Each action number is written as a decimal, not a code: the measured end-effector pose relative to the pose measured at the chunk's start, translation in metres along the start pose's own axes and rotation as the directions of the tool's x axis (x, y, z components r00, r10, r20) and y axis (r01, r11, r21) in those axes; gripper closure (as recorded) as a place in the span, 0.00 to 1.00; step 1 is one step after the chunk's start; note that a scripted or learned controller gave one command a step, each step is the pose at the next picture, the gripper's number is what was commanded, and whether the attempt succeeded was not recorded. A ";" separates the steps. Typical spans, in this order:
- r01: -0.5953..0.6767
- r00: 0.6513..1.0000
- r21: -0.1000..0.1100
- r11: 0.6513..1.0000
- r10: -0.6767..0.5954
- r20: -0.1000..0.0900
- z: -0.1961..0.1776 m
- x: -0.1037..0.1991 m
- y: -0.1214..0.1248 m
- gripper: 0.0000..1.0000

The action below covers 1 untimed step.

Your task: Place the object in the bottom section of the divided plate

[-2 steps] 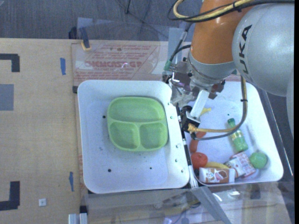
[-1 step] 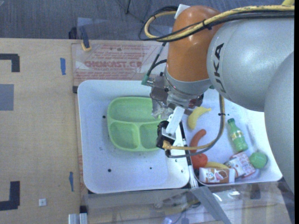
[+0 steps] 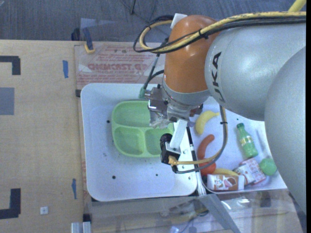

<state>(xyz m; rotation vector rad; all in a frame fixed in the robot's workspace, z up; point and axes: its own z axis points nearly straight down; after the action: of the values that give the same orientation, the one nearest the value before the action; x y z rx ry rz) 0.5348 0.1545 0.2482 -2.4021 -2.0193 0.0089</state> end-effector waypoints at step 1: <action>-0.248 0.969 0.001 0.969 0.248 -0.001 0.029 -0.103 0.011 1.00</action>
<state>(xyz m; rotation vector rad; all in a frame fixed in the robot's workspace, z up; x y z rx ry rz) 0.5280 0.0507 0.2196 -2.6355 -1.7022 0.0101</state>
